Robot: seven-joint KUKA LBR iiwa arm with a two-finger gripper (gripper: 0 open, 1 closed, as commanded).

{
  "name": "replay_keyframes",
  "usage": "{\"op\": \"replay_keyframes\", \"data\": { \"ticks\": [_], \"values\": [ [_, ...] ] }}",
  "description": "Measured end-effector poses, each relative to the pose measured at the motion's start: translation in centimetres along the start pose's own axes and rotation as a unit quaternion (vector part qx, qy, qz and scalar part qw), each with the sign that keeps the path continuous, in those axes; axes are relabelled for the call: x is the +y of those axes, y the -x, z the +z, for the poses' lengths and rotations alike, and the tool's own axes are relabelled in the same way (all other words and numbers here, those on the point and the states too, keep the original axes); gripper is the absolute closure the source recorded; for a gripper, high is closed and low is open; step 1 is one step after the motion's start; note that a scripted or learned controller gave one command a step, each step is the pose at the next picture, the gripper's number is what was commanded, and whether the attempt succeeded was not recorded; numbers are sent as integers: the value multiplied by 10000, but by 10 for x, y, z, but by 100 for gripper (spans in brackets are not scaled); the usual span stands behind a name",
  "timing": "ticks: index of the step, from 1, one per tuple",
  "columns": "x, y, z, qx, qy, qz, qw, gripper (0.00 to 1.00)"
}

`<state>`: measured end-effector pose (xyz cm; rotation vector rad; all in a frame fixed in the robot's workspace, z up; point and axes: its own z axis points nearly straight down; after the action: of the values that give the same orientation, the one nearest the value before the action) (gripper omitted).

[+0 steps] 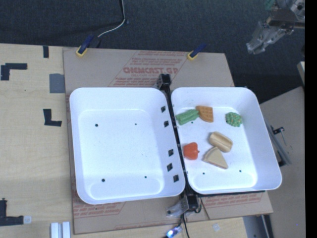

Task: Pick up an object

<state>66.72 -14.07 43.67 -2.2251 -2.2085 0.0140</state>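
Five food pieces [208,133] lie in the right bin [257,172]; the gripper [260,39] hovers far right, grasp state unclear.

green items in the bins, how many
2, both in the right bin: a long green piece near its left wall, and a round bumpy green one toward its right side.

Two shallow white plastic bins [119,192] look smooth with a slight sheen, speckled with fine dark flecks. Beneath them lies a matt brown cardboard sheet [148,68] printed in red. The pale wooden tabletop [29,148] appears matt, and dark blue carpet-like cloth [198,14] looks rough.
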Motion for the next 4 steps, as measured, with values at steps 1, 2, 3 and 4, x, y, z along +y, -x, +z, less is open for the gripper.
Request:
{"op": "replay_keyframes", "data": {
  "ticks": [1, 2, 3, 4],
  "values": [
    [0, 84, 106, 4, -6, -1, 10000, 100],
    [3, 48, 34, 3, 79, -56, 10000, 100],
    [1, -14, -53, 5, 106, -77, 9999, 100],
    [0, -77, -102, 11, 87, -74, 9999, 100]
  ]
}}
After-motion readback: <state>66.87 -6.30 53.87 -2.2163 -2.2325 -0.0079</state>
